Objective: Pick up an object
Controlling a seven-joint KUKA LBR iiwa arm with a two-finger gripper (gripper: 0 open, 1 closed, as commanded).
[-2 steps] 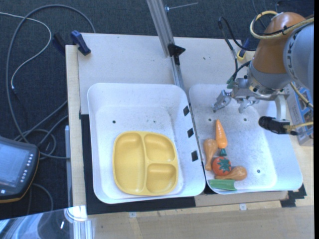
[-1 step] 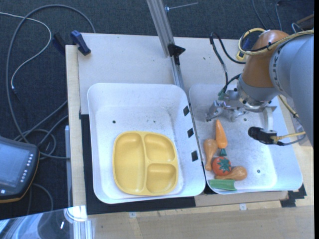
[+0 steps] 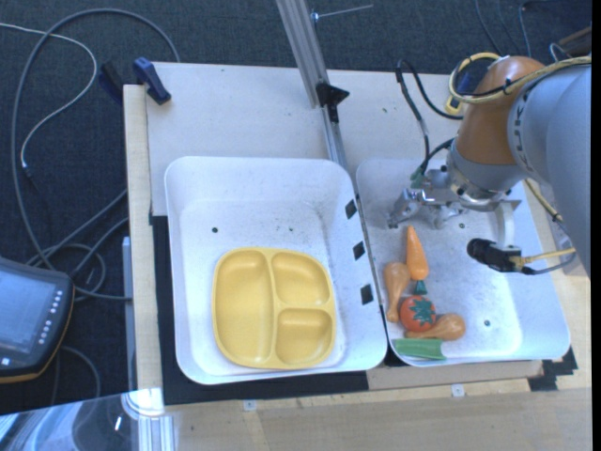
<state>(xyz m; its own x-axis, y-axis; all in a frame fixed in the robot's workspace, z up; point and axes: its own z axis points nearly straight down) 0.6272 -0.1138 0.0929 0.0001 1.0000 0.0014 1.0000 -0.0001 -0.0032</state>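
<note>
A dark carpet floor [image 3: 235, 17] with loose cables [image 3: 56, 54] lies around the pale bench [image 3: 244, 111], and a small screen device [image 3: 28, 318] sits at the left edge. On the bench stand two shallow white bins side by side. The left bin [image 3: 254, 195] carries a yellow plate [image 3: 274, 306] with three compartments, lying flat in its lower half.

The right bin [image 3: 526, 318] holds a small group of toy foods near its lower left corner. An orange carrot [image 3: 416, 254] lies almost upright in the view, and just beside it, to the left, is a tan pear-like piece [image 3: 396, 285]. Below them sits a red tomato [image 3: 418, 315] with a green top, touching another tan piece [image 3: 449, 326] on its right. A green vegetable [image 3: 418, 349] lies along the bin's lower wall.

The grey arm [image 3: 554, 120] with its orange band reaches in from the right, and the jaws [image 3: 427, 207] hang over the upper part of the right bin, just above the tip of the carrot. Whether the jaws are wide or narrow, I cannot tell from this angle. Nothing is seen between them.
</note>
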